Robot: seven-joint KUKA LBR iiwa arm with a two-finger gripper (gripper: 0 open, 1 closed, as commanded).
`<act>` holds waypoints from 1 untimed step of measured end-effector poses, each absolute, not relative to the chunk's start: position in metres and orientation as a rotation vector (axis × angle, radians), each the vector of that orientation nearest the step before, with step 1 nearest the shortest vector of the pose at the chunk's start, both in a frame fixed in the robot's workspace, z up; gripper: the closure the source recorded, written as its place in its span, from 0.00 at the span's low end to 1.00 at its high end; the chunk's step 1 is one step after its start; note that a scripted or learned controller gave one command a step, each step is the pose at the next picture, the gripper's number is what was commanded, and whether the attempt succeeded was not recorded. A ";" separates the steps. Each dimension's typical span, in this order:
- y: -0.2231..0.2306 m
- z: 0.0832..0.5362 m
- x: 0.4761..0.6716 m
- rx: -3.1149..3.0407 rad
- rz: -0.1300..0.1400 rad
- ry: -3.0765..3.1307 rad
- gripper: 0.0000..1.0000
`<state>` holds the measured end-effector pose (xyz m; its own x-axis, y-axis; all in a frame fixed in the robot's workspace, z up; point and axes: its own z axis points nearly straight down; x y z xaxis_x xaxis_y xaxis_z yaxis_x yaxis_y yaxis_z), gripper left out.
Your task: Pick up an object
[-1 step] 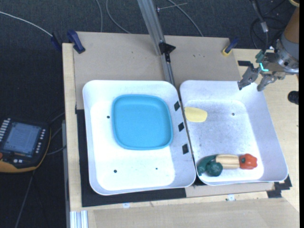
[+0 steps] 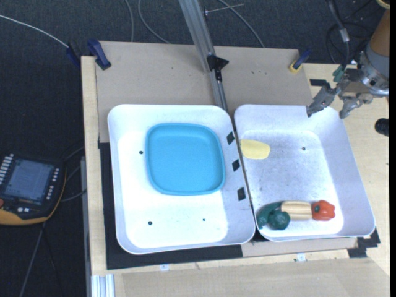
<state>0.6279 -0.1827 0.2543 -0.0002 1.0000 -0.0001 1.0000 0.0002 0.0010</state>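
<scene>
My gripper (image 2: 331,106) hangs above the far right corner of the right bin (image 2: 352,166), open, with nothing between its two fingers. In that bin a yellow piece (image 2: 255,149) lies by the left wall. Along the near wall rest a dark green object (image 2: 273,218), a tan cylinder (image 2: 296,210) and a red tomato-like object (image 2: 323,210), close together in a row. The gripper is far from all of them.
The left bin (image 2: 127,228) holds a square blue plate (image 2: 184,158). A metal pole (image 2: 199,30) slants in from the top to the divide between the bins. A pendant (image 2: 28,184) lies on the floor at left. Blue and yellow clamps grip the board's far edge.
</scene>
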 end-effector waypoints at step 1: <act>-0.187 0.211 0.623 2.223 -0.002 2.223 0.00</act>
